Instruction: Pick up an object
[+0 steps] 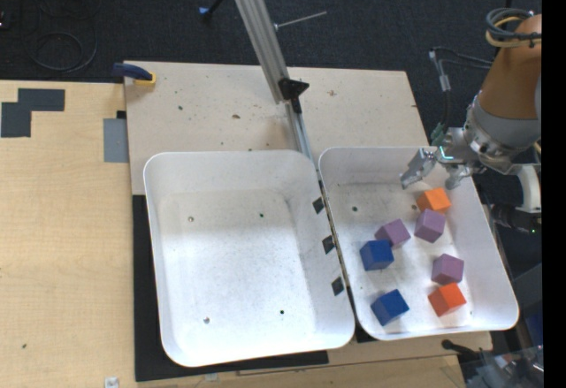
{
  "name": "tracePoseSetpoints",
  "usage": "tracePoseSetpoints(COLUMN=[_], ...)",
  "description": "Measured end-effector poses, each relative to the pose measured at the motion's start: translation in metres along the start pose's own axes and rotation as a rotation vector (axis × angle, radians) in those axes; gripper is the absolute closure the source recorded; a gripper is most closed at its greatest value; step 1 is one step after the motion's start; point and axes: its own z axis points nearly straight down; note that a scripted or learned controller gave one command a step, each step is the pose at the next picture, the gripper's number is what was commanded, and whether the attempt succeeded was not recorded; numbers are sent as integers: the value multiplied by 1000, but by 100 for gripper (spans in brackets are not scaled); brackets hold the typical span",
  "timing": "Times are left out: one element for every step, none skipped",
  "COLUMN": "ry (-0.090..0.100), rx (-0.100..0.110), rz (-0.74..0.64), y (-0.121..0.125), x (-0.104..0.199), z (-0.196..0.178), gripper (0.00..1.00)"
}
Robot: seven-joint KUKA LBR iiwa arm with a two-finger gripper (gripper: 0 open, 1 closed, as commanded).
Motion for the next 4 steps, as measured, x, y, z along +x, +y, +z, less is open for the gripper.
tracePoseSetpoints(ry=[-1,0,-1,-2], rx=[-4,1,-1,-6], rz=[-2,-1,2,3], y=[1,-3,-7,-7], x=[0,10,10,10], z=[-2,50,94,116], gripper=[0,0,0,0])
